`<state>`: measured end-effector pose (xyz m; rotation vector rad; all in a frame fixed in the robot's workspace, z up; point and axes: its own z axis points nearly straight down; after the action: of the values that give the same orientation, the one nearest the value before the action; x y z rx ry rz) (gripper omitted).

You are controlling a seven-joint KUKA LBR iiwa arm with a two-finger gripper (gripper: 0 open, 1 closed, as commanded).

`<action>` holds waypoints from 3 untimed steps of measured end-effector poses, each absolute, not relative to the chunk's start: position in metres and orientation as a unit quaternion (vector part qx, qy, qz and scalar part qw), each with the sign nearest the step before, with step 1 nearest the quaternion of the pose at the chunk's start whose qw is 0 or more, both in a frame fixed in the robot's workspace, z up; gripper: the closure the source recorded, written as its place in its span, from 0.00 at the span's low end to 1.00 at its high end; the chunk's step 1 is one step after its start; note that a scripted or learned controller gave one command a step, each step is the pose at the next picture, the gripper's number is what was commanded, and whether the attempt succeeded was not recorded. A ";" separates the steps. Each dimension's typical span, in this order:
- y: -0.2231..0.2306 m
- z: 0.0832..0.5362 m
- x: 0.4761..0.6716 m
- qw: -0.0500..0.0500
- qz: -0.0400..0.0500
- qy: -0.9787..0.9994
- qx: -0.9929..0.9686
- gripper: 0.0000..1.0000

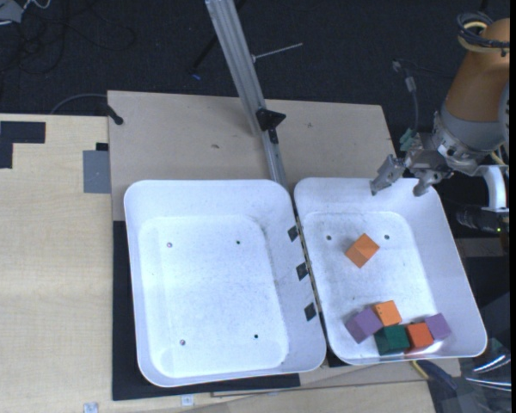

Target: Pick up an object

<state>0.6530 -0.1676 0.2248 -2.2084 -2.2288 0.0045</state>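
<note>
Left bin [146, 222]: I see a shallow white tray with only small dark dots on its floor.
Right bin [451, 248]: it stands just beside the left one, touching along the middle edge, where black clips [303, 270] sit.
Orange cube, alone [361, 250]: it lies near the middle of the right bin, turned a little, apart from the other blocks.
Cluster at near corner: an orange block [387, 312], a purple block [363, 324], a green block [393, 340], a red-orange block [420, 335] and a second purple block [438, 325] lie close together, some touching.
Gripper [406, 179]: I see it over the far rim of the right bin, well apart from all the blocks.
Fingers: they look spread, with a gap between the two tips, and nothing is between them.
Arm [477, 84]: it comes in from the right, with the orange band above the wrist.
Metal rail [241, 67]: it leans from the top toward the place where the bins meet.
</note>
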 end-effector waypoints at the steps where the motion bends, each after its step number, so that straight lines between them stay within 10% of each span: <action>1: -0.124 0.089 0.620 0.000 0.001 -0.709 -0.705 0.00; 2: -0.108 0.092 0.590 -0.001 0.000 -0.706 -0.708 0.00; 3: -0.110 0.101 0.590 0.001 0.000 -0.703 -0.711 1.00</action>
<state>0.5902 -0.1104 0.1013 -2.2336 -2.2077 0.0004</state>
